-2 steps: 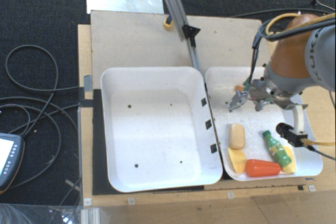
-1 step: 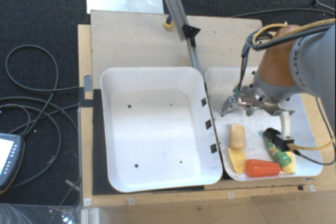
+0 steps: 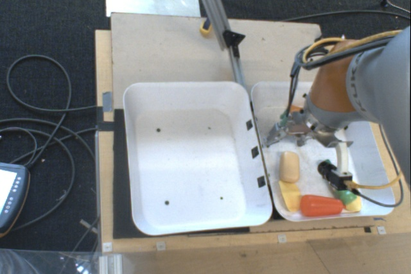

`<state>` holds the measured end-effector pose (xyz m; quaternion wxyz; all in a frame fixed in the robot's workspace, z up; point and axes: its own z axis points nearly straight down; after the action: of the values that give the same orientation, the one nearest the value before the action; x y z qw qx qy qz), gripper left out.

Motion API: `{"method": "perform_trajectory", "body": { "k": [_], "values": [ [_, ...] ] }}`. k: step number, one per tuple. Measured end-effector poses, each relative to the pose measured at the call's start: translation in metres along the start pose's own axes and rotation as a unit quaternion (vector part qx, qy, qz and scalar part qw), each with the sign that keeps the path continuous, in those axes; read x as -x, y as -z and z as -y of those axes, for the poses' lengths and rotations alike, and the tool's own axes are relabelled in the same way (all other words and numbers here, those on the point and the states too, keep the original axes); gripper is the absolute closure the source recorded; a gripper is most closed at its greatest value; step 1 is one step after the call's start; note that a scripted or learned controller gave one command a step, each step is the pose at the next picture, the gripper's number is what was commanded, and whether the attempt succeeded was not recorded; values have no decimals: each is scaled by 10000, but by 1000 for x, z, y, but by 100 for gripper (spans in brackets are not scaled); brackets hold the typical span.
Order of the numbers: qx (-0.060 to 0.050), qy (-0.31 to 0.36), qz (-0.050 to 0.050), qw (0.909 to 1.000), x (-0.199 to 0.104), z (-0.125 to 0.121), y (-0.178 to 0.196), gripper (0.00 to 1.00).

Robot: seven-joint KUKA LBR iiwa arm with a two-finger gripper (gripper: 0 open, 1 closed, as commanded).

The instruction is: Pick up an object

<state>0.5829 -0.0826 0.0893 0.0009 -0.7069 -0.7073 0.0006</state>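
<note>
Dark carpet (image 3: pixel 51 9) takes up the far left, with a handheld screen (image 3: pixel 8 192) lying on it, well to the left of the right bin (image 3: pixel 270 99). Next comes the pale wooden tabletop (image 3: pixel 167 48) that carries both bins. The left bin (image 3: pixel 186 157) is white and shallow, and it sits right up against the right bin's left wall. A grey metal pole (image 3: pixel 215 3) slants down from the top and ends about at the right bin's back-left corner.

All the stuff worth grabbing is inside the right bin, bunched in its front half. A tan roll (image 3: pixel 289 167) stands lengthwise near the bin's left wall. A yellow wedge (image 3: pixel 289 196) is right in front of it, toward the bin's front-left corner. A red-orange piece (image 3: pixel 321 205) lies on its side along the bin's front wall, touching the wedge or very nearly. A small green piece (image 3: pixel 350 197) is tucked at the red one's right end, still by the front wall.

The claw (image 3: pixel 279 133) hangs over the left-middle of the right bin, behind the roll and not touching it as far as I can see. Honestly can't tell how far open it is or whether it's got anything. The grey arm (image 3: pixel 359 80), with its orange band, comes in over the bin's right side.
</note>
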Motion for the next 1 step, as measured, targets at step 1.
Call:
{"method": "perform_trajectory", "body": {
  "k": [1],
  "values": [
    [25, 3, -2, 10000, 0, -1, 13, 100]
  ]
}}
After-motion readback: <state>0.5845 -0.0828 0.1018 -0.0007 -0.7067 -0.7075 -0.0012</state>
